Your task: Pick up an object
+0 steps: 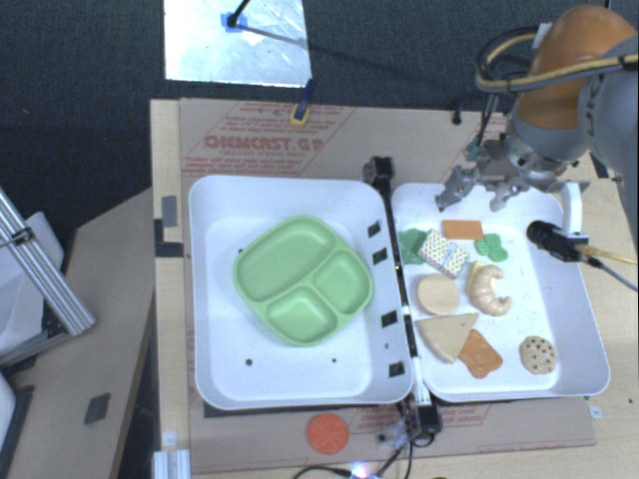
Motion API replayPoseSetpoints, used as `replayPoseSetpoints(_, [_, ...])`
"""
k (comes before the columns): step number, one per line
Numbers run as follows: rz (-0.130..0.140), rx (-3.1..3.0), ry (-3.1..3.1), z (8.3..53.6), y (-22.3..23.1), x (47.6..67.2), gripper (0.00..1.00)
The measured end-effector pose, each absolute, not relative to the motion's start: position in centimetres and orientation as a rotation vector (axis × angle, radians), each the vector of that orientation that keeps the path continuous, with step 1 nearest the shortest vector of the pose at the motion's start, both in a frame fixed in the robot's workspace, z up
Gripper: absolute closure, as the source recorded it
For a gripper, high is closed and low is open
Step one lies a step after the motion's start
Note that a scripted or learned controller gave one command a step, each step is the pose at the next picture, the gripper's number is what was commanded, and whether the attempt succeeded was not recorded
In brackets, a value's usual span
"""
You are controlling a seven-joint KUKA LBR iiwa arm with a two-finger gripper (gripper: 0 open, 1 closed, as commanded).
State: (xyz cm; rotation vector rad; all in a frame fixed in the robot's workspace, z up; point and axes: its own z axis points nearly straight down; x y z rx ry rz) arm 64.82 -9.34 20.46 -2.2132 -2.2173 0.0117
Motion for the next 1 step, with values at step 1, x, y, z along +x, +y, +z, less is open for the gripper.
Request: replayPoseSetpoints(1, [-0.001, -2.218, -2.226, 21.27, -9.32, 65.09, 0.00])
